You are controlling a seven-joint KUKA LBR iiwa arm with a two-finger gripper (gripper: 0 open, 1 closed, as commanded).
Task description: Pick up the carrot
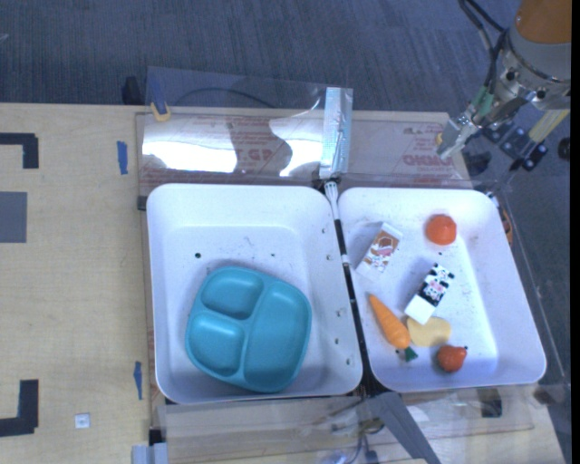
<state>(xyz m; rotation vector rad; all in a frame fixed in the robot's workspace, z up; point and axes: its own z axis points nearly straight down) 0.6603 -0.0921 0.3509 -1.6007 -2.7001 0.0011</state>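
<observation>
The carrot (389, 321) is orange with a small green stem end. It lies on the floor of the right bin (517, 299), near the front left, pointing up-left along the divider. My gripper (464, 127) hangs high beyond the bin's far right corner, well away from the carrot, with nothing seen in it. The orange band of the arm (544, 18) sits at the top right edge of the view.
An orange ball (441, 229), a small white-and-red carton (381, 250), a black-and-white carton (430, 295), a yellow piece (431, 331) touching the carrot's lower end, and a red fruit (451, 359) share the right bin. A teal divided plate (249, 331) lies in the left bin (181, 227).
</observation>
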